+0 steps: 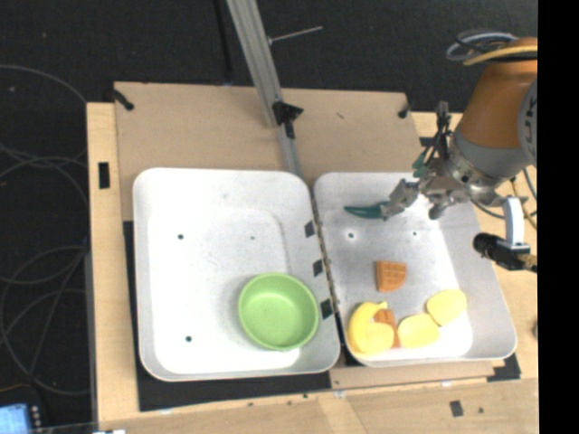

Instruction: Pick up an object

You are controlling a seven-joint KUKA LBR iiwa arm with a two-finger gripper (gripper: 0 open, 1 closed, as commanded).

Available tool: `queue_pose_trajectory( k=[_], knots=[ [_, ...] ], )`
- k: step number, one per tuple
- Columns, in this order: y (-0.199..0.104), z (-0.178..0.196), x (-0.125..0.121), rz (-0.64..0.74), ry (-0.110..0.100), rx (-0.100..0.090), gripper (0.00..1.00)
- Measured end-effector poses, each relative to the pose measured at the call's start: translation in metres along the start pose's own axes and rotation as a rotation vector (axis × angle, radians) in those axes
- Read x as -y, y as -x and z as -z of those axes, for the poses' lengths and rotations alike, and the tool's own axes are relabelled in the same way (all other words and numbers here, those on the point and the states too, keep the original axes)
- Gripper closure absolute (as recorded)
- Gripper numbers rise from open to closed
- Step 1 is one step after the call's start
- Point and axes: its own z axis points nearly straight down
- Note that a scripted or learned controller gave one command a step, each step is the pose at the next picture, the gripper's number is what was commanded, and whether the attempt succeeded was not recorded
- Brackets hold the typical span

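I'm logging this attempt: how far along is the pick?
Done: the end effector has reached the right bin, its tip at the teal object. In hand: no visible grasp. Left: gripping and lifting; the orange piece, yellow pieces and green bowl lie untouched.

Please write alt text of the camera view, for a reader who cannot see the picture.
Over the far end of the right bin, the gripper reaches toward a teal object lying there. Nearer in that bin are an orange piece and yellow pieces. The left bin holds a green bowl.
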Motion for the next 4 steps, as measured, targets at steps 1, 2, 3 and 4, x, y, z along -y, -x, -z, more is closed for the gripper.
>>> queue_pose_trajectory(
  k=[1, 2, 3, 4],
  knots=[
    [0.000, 0.000, 0.000, 0.000, 0.000, 0.000, 0.00],
    [0.002, -0.052, -0.010, 0.000, -0.005, 0.003, 0.00],
    [0.001, -0.115, -0.005, -0.003, -0.006, 0.003, 0.00],
    [0.002, -0.116, -0.005, -0.005, -0.002, 0.003, 0.00]
  ],
)
